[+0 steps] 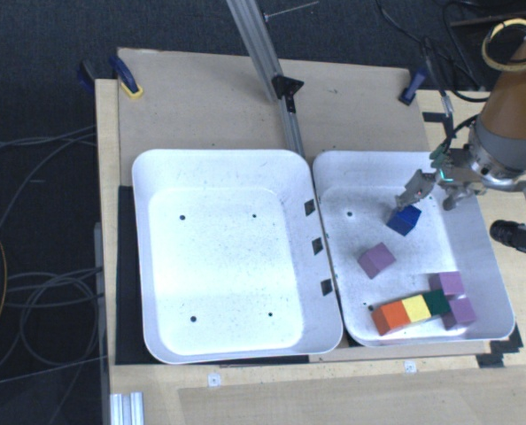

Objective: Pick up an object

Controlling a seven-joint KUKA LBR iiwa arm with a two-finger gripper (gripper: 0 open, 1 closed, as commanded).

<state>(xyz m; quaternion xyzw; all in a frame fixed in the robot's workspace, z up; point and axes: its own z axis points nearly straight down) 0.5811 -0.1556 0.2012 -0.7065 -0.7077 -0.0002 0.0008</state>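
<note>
Since the blue block [404, 220] just below your hand [433, 192] looks small, rigid and light, you should pinch it across two flat opposite faces. The hand looks spread and holds nothing, hovering close above it inside the right bin [484, 264].

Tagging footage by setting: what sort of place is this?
Likely a robotics lab: two white bins on a clamped wooden bench, loose cables on carpet, and a gripper over toy blocks.

Grey arm with an orange band

The arm [509, 127] has a rounded orange section above a pale grey wrist ring; the gripper [434, 189] has slim grey metal fingers [415, 187], a small teal spot and thin dark cables alongside.
</note>
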